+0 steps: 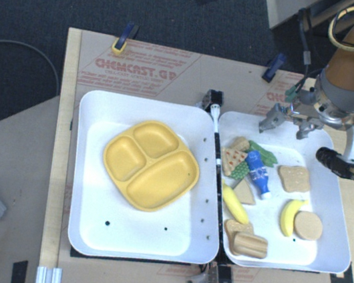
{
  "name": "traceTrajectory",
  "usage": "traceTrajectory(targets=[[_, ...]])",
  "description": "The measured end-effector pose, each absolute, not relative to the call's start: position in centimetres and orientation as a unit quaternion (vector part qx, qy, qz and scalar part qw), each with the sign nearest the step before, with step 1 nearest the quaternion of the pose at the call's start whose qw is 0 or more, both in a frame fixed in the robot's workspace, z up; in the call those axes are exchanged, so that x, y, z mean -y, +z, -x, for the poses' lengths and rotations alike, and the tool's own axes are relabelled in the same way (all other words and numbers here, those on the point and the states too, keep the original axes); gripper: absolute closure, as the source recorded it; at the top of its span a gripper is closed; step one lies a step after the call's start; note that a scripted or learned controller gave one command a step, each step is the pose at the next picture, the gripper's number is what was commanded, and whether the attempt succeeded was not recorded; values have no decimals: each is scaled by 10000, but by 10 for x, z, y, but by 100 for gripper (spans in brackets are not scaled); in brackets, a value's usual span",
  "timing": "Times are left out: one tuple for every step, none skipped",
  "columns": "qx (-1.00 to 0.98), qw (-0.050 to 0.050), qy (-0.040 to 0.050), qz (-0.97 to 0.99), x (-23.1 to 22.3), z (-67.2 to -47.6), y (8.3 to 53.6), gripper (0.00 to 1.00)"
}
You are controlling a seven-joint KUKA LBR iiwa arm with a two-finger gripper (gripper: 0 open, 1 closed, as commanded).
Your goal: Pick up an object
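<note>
My gripper [285,126] hangs over the far edge of the right bin [341,227], its two fingers spread open with nothing between them. In that bin lie several toy foods: a blue bottle [258,173], a green leafy piece [264,153], a waffle cracker [233,159], a slice of toast [294,178], two bananas [235,205] [289,215], a round cookie [308,226] and a bread roll [248,243]. The nearest items, the green piece and the bottle, sit just in front of the gripper.
The left bin [83,209] holds a yellow divided plate [151,165]. Black clips [213,100] mark the seam between the bins. A black cylinder [333,162] juts from the arm over the right bin's far right corner. Blue clamps [123,38] pin the cardboard base.
</note>
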State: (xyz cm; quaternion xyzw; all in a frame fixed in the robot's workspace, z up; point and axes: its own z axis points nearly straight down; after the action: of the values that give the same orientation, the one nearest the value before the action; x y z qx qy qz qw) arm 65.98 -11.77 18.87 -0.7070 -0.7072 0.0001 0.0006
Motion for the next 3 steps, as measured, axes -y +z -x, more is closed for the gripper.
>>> traceTrajectory(targets=[[7081, 7, 6, 7062, 112, -668, 133, 0], [7080, 1, -1, 7063, 111, -669, 85, 0], [7080, -6, -3, 7062, 111, -669, 96, 100]])
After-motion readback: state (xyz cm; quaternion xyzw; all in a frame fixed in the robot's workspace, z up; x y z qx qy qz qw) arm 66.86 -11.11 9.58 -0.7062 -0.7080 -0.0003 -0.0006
